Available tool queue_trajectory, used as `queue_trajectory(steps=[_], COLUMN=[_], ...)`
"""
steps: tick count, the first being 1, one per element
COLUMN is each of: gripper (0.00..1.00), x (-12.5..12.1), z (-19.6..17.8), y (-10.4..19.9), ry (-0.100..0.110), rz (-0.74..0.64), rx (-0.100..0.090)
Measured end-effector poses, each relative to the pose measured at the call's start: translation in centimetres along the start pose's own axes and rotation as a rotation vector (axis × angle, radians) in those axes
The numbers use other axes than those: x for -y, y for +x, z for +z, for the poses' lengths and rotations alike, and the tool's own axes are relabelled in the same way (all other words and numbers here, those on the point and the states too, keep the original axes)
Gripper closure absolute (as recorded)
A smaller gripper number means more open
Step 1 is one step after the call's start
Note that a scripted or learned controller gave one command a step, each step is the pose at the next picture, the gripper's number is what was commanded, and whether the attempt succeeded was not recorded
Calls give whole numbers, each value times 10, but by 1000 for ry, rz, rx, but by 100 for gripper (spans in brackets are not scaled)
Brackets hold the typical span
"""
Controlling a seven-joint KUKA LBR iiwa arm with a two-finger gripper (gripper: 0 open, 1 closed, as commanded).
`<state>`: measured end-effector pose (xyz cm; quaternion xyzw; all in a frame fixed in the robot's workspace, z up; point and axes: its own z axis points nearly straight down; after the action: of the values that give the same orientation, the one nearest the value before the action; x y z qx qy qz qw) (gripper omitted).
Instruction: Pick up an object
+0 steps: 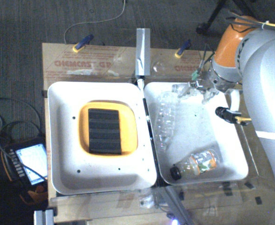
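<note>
Two white bins (57, 95), end effector (197, 88) above right.

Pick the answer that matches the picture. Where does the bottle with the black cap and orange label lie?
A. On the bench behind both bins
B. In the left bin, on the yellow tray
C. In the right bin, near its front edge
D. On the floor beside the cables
C: the bottle lies on its side in the right bin, close to the front edge.
</note>
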<state>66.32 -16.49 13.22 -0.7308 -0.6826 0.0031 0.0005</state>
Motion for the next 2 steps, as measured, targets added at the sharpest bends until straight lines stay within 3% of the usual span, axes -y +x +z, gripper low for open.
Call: queue_trajectory(steps=[1, 2], gripper=[0, 0], x=[84, 58], z=[-43, -56], y=[-19, -16], ry=[-3, -3], rz=[-78, 147], rx=[0, -2])
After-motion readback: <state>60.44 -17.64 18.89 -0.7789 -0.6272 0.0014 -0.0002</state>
